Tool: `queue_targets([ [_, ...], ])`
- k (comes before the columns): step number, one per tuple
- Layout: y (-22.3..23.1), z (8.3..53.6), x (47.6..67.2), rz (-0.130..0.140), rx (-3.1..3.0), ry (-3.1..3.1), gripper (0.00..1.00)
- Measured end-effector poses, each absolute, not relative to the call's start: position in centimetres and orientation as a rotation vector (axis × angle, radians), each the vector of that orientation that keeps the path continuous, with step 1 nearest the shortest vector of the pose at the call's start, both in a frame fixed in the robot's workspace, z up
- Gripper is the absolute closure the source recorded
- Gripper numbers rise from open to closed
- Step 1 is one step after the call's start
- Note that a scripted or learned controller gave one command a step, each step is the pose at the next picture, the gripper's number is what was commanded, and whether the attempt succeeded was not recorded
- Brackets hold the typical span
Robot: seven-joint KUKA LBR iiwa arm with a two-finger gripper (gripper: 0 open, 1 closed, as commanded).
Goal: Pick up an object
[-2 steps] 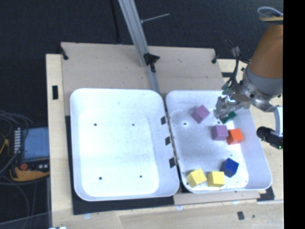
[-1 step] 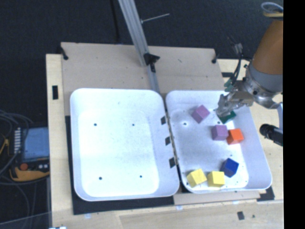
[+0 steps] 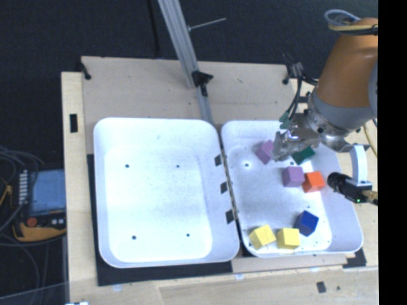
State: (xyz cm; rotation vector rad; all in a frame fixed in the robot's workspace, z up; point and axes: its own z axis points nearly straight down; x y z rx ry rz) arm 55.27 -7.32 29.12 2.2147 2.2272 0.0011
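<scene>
My gripper (image 3: 283,150) hangs low over the back of the right bin (image 3: 254,183), under the orange-banded wrist. A purple block (image 3: 264,150) lies just left of the fingertips, touching or nearly touching them. A dark green block (image 3: 304,154) peeks out on the gripper's right side. In front of it sit a second purple block (image 3: 293,176) and an orange block (image 3: 313,182). Nearer the front edge are a blue block (image 3: 307,222) and two yellow blocks (image 3: 261,236) (image 3: 288,237).
The left bin (image 3: 159,189) is beside the right one, split by a ridge with small black clips. A slanted metal pole (image 3: 184,46) rises behind the bins. A black fitting on the arm (image 3: 346,187) overhangs the right bin's right rim.
</scene>
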Motion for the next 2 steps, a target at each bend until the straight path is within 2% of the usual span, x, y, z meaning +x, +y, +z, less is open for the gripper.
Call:
queue_targets([
  [2,1.4,28.0,52.5,0.001,2.214,2.230,1.00],
])
